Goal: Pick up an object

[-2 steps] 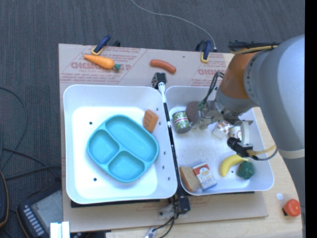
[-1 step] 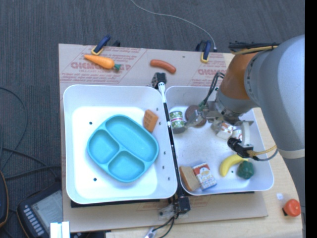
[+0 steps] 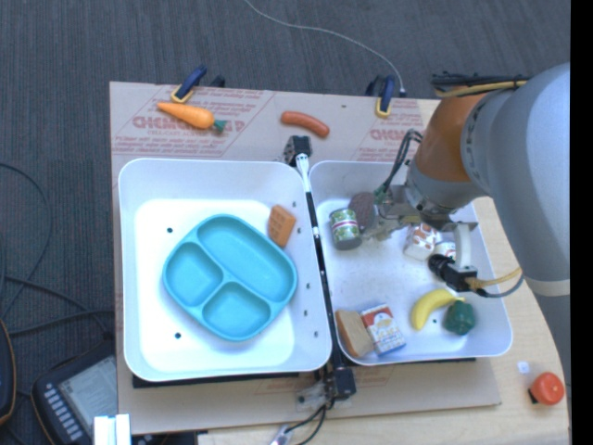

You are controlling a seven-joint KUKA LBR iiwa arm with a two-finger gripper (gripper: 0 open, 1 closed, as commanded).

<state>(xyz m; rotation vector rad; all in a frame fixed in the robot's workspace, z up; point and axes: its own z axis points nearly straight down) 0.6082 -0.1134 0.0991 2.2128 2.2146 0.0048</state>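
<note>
Two white bins are seen side by side on a cardboard-covered bench [image 3: 185, 146]. In the left bin [image 3: 148, 179] a blue divided plate [image 3: 230, 277] is placed in the middle, with an orange-brown wedge of toy bread [image 3: 282, 224] just beside its upper right rim. In the right bin [image 3: 496, 332] a small green-labelled can [image 3: 345, 227] is found near the upper left, close to the dividing wall, lying tipped, its long axis roughly up-down in the view with one end face turned toward the camera. The gripper [image 3: 382, 219] is held just right of the can, near or touching it; whether the jaws are spread or pressed together cannot be told, and nothing is seen pinched between them. A red-and-white object [image 3: 423, 240] is partly covered by the arm's wrist, just right of the gripper. A toy banana [image 3: 432, 306] and a dark green toy vegetable [image 3: 459, 317] are set touching at the lower right. A bread slice [image 3: 352, 333] and a small carton [image 3: 383, 329] are set together at the front wall. Outside the bins, a toy carrot [image 3: 188, 116] and a toy sausage [image 3: 305, 123] are laid on the cardboard behind, well apart from the can. An orange cap [image 3: 547, 388] is seen at the bench's lower right corner.
</note>
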